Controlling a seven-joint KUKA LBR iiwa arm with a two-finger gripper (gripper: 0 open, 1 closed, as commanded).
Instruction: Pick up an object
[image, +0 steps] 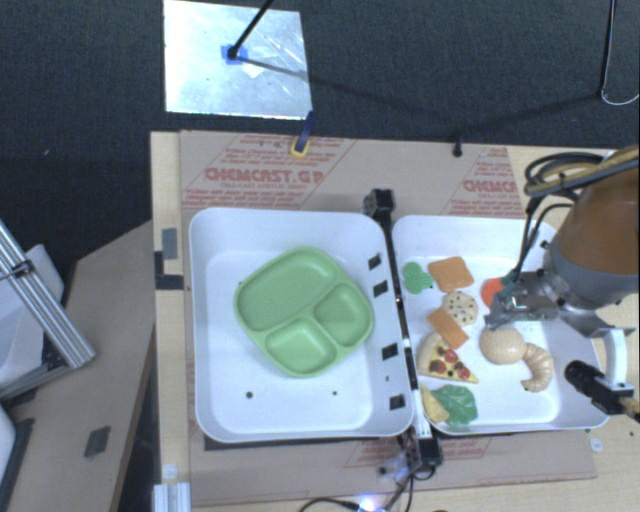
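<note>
Your gripper is hanging low over the right bin, crowding the bun and croissant. Can't tell its state. The plate is sitting apart in the left bin.

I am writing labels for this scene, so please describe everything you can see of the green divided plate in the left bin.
The green divided plate is pale green and looks like smooth plastic. It is a rounded square turned like a diamond, with one large compartment toward the far side and two smaller ones toward the near side, parted by raised ridges. It lies flat, right way up, near the middle of the left white bin. No food lies in its compartments, and it rests on the bin's floor alone.
</note>
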